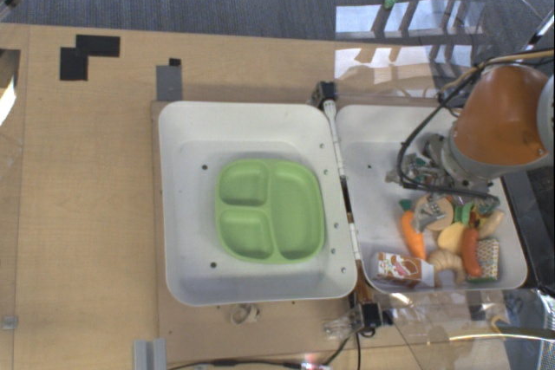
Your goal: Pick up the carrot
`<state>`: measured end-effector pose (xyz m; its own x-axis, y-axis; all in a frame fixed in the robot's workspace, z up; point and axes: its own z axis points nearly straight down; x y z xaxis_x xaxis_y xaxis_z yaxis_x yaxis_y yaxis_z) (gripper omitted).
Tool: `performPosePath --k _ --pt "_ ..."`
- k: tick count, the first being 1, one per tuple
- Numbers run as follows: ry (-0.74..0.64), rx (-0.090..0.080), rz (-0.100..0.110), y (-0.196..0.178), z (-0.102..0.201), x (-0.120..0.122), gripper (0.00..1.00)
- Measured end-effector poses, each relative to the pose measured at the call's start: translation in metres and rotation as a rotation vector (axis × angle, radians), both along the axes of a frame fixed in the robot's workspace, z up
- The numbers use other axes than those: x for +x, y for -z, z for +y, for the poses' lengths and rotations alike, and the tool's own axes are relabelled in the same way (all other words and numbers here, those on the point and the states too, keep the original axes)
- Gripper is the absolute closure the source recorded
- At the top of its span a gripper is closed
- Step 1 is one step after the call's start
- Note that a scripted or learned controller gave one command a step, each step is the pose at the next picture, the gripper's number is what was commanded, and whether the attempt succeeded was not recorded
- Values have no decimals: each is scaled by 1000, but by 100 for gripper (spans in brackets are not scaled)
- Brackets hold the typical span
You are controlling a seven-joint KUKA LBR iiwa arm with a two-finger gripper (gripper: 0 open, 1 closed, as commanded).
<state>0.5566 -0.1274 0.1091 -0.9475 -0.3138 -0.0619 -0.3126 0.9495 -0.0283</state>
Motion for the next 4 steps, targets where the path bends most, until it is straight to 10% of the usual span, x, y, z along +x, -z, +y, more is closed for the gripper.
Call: performPosePath --k 1,2,3,4 --pt "45 10 41 18 23 -32 0" --pt "37 8 32 5 23 -28 100" --pt "37 9 33 5 23 -29 0" --pt "4 5 42 18 -18 -52 0"
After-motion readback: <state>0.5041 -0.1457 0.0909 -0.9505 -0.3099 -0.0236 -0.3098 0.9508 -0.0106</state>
